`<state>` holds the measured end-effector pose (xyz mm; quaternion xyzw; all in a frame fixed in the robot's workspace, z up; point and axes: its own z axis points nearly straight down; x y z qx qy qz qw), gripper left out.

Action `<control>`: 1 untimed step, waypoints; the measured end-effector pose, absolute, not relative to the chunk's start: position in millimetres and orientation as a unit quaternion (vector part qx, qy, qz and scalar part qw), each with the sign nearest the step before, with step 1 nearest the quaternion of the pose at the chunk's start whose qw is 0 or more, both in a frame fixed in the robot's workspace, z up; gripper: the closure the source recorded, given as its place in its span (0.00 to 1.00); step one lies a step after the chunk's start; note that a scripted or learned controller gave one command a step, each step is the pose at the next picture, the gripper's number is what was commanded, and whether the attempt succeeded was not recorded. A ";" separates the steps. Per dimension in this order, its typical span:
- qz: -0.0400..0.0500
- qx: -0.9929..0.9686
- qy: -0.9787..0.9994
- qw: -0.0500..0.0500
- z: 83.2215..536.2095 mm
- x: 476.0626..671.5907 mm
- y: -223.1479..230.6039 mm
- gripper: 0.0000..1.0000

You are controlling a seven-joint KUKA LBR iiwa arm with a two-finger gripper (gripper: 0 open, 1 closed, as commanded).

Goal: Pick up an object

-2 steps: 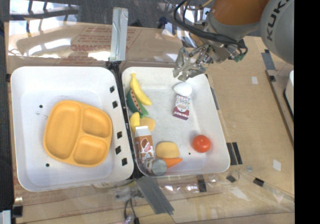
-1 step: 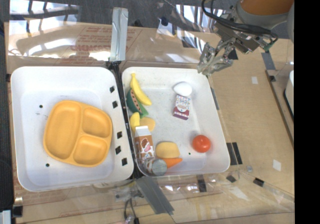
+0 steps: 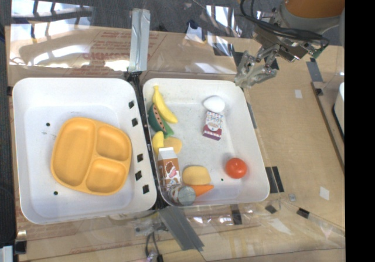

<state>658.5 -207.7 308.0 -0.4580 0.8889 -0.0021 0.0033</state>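
Gripper [image 3: 253,73] shown above the right bin's [image 3: 251,115] far corner, finger state indiscernible; open floor left beside the egg [image 3: 214,104]

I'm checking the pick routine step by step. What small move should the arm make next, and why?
Probably shift left and down over the right bin. The gripper hangs above that bin's upper right corner with nothing between its fingers, and the nearest object, the white egg, lies just inside.
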 end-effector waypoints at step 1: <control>0.005 -0.461 0.887 -0.004 185.2 655.3 -159.7 1.00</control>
